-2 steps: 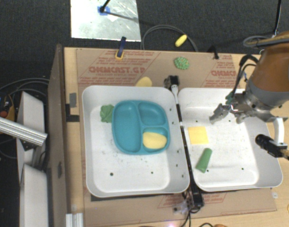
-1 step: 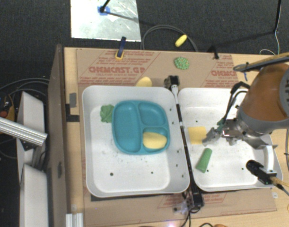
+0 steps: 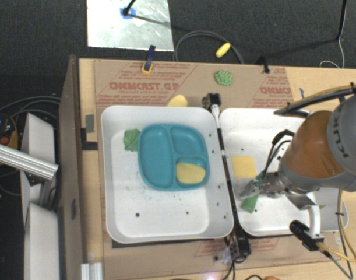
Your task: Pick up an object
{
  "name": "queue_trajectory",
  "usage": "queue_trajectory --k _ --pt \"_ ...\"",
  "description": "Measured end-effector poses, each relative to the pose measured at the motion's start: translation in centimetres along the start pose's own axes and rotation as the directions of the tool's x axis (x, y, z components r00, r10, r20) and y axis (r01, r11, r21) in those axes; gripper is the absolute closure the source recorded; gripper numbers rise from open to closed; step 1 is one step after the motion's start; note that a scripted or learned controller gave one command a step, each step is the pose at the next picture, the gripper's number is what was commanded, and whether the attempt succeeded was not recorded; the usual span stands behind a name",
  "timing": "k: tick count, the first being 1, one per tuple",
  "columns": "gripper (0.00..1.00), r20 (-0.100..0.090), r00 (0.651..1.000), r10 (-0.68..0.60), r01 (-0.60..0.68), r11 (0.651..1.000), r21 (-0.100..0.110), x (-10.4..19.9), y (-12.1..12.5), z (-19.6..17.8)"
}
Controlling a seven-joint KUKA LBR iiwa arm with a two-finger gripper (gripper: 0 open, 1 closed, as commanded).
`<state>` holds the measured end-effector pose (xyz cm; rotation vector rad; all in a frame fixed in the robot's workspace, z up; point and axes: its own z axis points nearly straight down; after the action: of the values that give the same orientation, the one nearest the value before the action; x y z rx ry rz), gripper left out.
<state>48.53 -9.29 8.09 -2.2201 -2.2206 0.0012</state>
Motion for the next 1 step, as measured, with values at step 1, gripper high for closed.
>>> queue_trajectory --k 1 --pt "1.00 0.002 1.000 0.000 0.000 1.000 -0.006 -0.09 0.26 -1.38"
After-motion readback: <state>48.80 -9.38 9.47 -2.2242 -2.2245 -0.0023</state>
